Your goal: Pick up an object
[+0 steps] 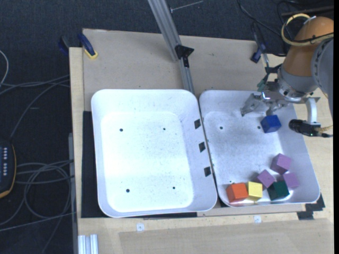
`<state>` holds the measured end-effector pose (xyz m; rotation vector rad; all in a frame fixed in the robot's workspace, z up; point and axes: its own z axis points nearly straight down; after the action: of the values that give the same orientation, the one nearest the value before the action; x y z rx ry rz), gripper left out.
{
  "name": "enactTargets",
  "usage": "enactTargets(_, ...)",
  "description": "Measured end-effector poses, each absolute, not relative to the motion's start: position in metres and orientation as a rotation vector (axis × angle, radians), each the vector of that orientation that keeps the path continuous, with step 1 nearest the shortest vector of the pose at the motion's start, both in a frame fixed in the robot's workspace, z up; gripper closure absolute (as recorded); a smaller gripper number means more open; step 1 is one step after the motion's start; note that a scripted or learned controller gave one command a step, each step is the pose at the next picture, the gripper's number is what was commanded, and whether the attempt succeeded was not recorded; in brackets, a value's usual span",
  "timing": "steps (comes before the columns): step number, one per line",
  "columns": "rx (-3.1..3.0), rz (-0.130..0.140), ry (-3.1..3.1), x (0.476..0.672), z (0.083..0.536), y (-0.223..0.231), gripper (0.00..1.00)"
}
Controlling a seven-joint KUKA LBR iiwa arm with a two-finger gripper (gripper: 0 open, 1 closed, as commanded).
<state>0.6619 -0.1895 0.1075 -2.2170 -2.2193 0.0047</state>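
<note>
Claw (263, 103) hovering over the far part of the right bin (228, 142), its fingers spreading open and gripping nothing, with the blue cube (270, 124) lying just beside it on the near side, apart from the fingertips.

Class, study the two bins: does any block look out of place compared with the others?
Yes. The blue cube sits alone near the gripper, apart from the other coloured blocks clustered in the right white bin's near corner.
</note>
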Motion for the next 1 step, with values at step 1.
enactTargets(1,-2.218,0.003,-2.222,0.6622,0.0995,-0.1888,0.00)
